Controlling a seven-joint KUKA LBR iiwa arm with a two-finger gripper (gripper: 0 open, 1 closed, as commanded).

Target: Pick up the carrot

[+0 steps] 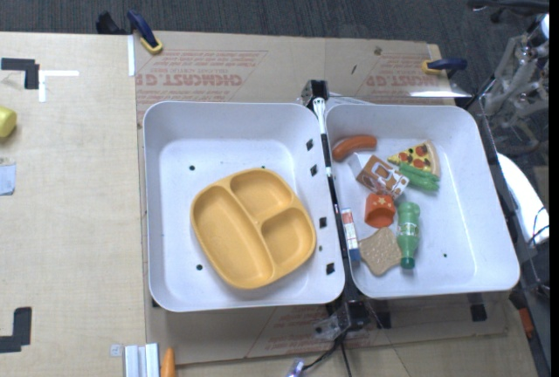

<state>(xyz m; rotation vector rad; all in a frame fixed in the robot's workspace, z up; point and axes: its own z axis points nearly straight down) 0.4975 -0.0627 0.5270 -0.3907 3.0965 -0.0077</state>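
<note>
The carrot (379, 209) looks like a stubby orange piece lying in the middle of the right bin (476, 218). It sits amid toy food. A brown and white packet (383, 175) touches its far side, a green bottle (408, 234) lies just to its right, and a slice of bread (380, 253) lies on its near side. Nothing is gripping the carrot.
A sausage (354, 145), a pizza slice (419, 158) and a green pod (421, 181) lie at the back of the right bin. A thin tube (349, 236) rests against its left wall. The left bin (166, 192) holds a yellow divided plate (253, 227). Cables and metal gear (520, 78) stand at the far right.
</note>
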